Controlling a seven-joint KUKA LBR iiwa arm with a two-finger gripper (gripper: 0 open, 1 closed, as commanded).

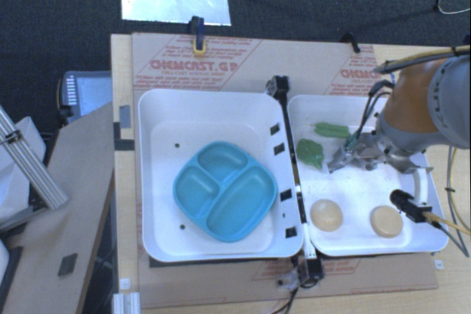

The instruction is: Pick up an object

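From my station the pick has not happened yet, as far as I can judge. The arm (430, 103) has reached into the right bin (298, 110) and its pincer (347, 155) sits low, just right of the green leafy piece (310, 153) and just below the long green piece (332, 130). Nothing shows between its tips, so I would not call anything held. Whether the pincer is open or closed I cannot tell; the metal parts blur into one grey cluster at this slant.

Taking that pincer as my landmark: both green pieces lie just beside it, on the bin floor. The two pale round pieces lie nearer the camera, one (326, 215) below and left of it, the other (385, 220) below and right, both well apart from it. The blue divided plate (224, 190) rests in the left bin (147, 180), far left of the pincer (untouched, by the look of it).

What is left: closing on one piece and lifting it clear.

Hard to read: the wrist and orange band hide the bin's far right part, and I cannot tell whether the tips touch the floor or the leafy piece.
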